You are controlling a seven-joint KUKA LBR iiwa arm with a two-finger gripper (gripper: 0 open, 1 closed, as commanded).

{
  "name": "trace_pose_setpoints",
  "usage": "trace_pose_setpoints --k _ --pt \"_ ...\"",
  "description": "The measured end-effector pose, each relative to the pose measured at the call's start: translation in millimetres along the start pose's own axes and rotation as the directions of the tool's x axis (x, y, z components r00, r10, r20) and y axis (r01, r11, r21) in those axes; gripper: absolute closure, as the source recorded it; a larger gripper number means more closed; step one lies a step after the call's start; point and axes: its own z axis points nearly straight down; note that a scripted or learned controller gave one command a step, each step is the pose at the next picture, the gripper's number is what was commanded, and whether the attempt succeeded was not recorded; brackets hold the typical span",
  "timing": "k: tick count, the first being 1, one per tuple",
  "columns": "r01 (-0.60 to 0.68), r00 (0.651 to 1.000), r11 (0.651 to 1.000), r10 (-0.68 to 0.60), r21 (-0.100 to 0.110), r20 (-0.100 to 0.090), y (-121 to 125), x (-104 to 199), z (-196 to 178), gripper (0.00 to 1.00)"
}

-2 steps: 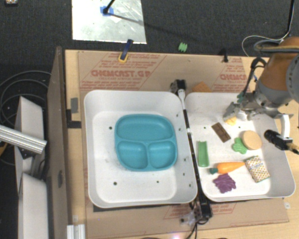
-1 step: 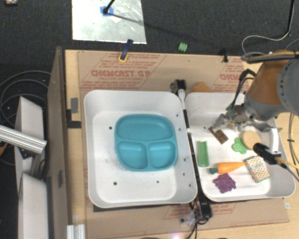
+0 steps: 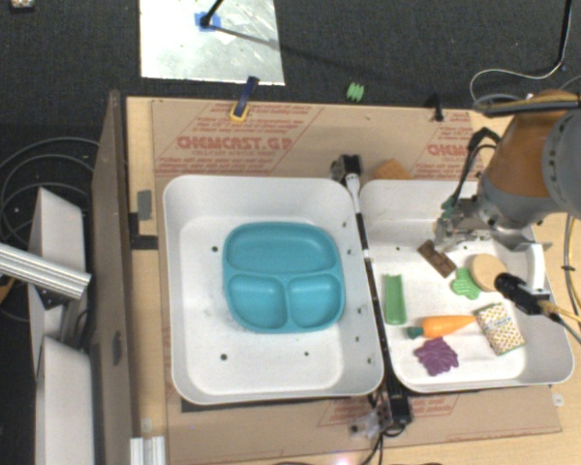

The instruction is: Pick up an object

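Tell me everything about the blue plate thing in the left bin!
The blue plate is a teal divided tray that looks like smooth plastic, with rounded corners. It has three sections: one wide one along the far side and two smaller ones on the near side. It lies flat, right side up, slightly turned, around the middle of the left white bin, resting on its floor. Nothing else touches it.

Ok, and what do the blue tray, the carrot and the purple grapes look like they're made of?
Blue tray: looks like moulded plastic, matte to satin, with one uniform colour and rounded compartment walls. Carrot: probably toy plastic, given its flat, even orange with a green stub. Purple grapes: likely plastic or rubber, a bumpy cluster in one solid colour; which of the two can't be told from here.
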Motion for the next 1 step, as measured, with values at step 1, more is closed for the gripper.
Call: trace_pose_setpoints --k 1 --pt "-0.009 1.0 1.0 0.009 0.011 0.005 -46.0 -50.4 -76.0 1.0"
